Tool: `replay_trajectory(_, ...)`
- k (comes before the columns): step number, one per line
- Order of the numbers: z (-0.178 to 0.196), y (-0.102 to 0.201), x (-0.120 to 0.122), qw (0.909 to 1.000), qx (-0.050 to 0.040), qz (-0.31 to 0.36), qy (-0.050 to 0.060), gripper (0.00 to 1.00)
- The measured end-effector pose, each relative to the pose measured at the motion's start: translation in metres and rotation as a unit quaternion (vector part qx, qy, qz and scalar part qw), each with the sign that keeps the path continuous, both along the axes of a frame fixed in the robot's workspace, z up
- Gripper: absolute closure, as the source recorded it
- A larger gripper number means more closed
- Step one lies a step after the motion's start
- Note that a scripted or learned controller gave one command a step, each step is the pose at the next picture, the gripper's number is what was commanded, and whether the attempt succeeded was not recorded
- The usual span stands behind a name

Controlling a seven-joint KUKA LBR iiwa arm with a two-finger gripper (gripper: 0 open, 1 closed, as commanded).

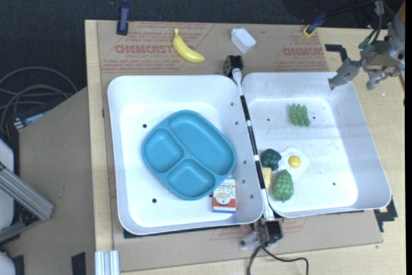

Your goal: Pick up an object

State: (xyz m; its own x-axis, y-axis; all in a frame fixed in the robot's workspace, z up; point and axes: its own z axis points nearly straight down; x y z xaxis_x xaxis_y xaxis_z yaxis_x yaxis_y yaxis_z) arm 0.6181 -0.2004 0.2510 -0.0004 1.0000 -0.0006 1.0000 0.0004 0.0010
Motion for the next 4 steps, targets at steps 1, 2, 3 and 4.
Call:
replay_trajectory(1, -0.154, 0.048, 0.002, 1.0, 0.0008, 0.0, 0.002, 0.0)
replay_trajectory(2, -0.142, 0.047, 0.003, 1.0, -0.0001, 0.001, -0.001, 1.0)
replay_trajectory(3, -0.143, 0.047, 0.003, 1.0, 0.0, 0.0, -0.001, 0.0)
replay_trajectory(4, -0.167, 0.056, -0.001, 1.0, 0.0009, 0.0, 0.002, 0.0)
